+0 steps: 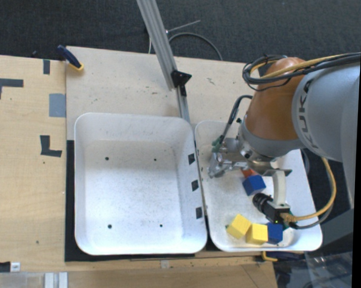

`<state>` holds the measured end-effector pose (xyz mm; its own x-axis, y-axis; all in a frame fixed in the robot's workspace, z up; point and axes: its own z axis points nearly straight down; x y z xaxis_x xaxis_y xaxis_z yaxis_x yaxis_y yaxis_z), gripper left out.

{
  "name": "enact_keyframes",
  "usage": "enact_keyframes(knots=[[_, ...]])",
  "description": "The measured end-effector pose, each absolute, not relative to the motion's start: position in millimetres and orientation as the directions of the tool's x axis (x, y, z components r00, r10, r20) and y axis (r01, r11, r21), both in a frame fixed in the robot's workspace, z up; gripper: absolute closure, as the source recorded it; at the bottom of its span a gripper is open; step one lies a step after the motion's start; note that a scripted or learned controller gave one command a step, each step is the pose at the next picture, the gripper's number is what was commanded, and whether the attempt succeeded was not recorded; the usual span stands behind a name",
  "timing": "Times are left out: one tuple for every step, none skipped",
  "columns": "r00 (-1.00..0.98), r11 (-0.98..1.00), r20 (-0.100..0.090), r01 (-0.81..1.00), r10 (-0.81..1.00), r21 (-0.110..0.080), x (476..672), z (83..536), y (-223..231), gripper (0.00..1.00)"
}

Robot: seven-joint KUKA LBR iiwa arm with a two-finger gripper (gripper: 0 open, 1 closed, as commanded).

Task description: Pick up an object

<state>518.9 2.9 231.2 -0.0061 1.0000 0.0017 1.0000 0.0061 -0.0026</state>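
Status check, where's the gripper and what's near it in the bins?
Gripper low in the right bin, by the left wall. Blue block beside it, not gripped. Two yellow blocks and another blue at the near edge. Arm covers much of that bin.

Two shallow white plastic bins sit side by side on the pale wooden worktop (pixel 23 181): the left bin (pixel 85 130) and the right bin (pixel 311 235). In the right bin, a blue cube (pixel 254 185) lies mid-bin under the arm's wrist. Nearer the front rim, two yellow blocks (pixel 239 226) (pixel 259 234) lie side by side, with another blue block (pixel 275 233) touching their right.
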Motion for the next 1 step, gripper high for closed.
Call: enact_keyframes(knots=[[-0.008, 0.008, 0.002, 1.000, 1.000, -0.003, 502.4, 240.1, 59.4, 1.00]])
